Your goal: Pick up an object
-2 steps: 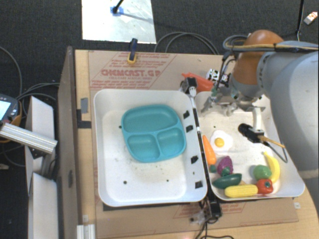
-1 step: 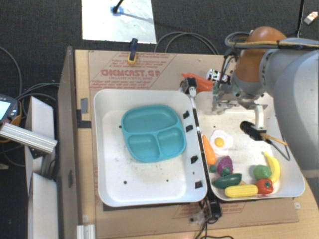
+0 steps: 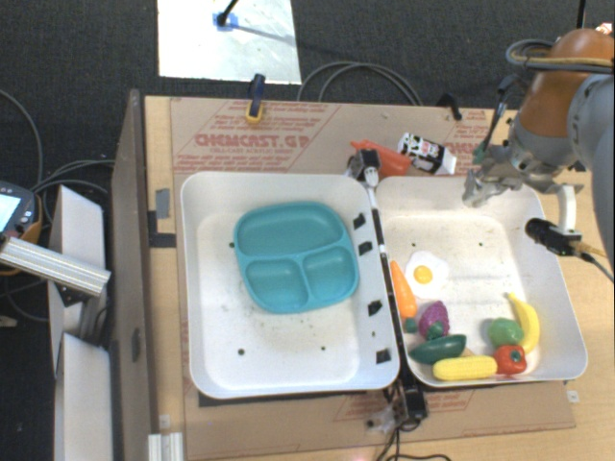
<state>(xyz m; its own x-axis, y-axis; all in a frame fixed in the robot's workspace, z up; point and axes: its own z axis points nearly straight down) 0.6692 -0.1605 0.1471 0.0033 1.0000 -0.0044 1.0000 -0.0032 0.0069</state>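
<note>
Fingers (image 3: 478, 192) over the right bin's (image 3: 567, 339) far edge, grip state indiscernible, too small.

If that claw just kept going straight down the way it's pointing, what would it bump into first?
Probably the bare white floor of the right bin, near its far edge. The gripper points down there, away from the toy food; depth is hard to judge.

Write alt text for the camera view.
The grey arm's gripper hovers at the right white bin's far edge, away from the plastic toy food clustered at its near end. The left white bin holds a teal divided plate.
</note>
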